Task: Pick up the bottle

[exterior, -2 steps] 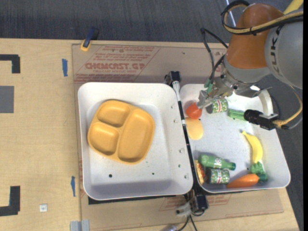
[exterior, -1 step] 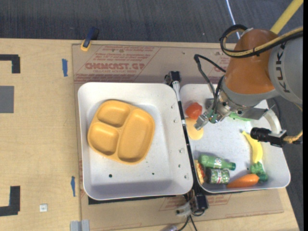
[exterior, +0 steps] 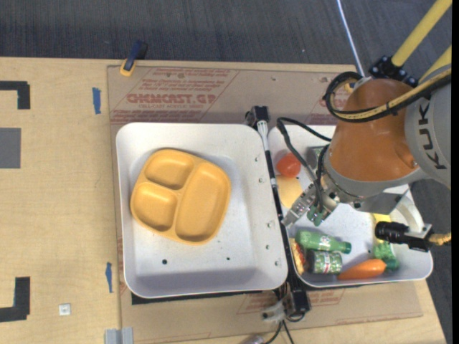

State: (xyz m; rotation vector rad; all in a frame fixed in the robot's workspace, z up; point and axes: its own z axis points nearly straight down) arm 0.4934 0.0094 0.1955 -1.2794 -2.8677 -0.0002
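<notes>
Silver two-finger tool (exterior: 307,211) hangs in right white bin (exterior: 423,267) just above green plastic bottle (exterior: 324,243); can't tell grip state. Orange carrot (exterior: 362,269) nearby.

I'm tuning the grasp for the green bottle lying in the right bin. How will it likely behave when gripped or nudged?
The green bottle lies on its side, so its rounded body will probably roll if nudged from the side. It looks like small, smooth plastic, likely light and perhaps slippery. A green can and carrot lie close by and may shift too. The gripper sits just above it.
</notes>
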